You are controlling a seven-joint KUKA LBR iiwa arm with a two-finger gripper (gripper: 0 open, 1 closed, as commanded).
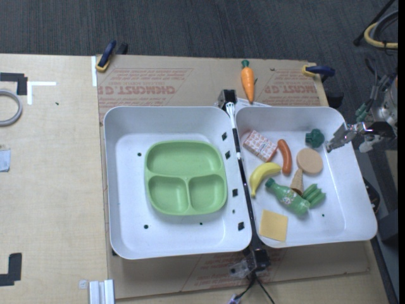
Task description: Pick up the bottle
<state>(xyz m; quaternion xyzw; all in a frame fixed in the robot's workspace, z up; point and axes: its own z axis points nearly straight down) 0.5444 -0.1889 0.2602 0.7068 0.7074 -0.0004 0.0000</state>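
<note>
Left bin [120, 170]: holds a green divided plate [186, 177]
Right bin [345, 189]: green bottle [286, 197] lies flat near the middle, between banana [262, 175] and cheese slice [274, 225]
Jaws [342, 138]: over the right bin's right rim, well apart from the bottle; apart or together, cannot tell

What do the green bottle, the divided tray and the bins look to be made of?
Green bottle: likely toy plastic, with a smooth body and a pale printed label.
Divided tray: probably matte molded plastic or silicone, one even pale green with rounded compartment walls.
Bins: seemingly thin, slightly glossy white plastic, with rounded corners and soft sheen on the walls.
</note>
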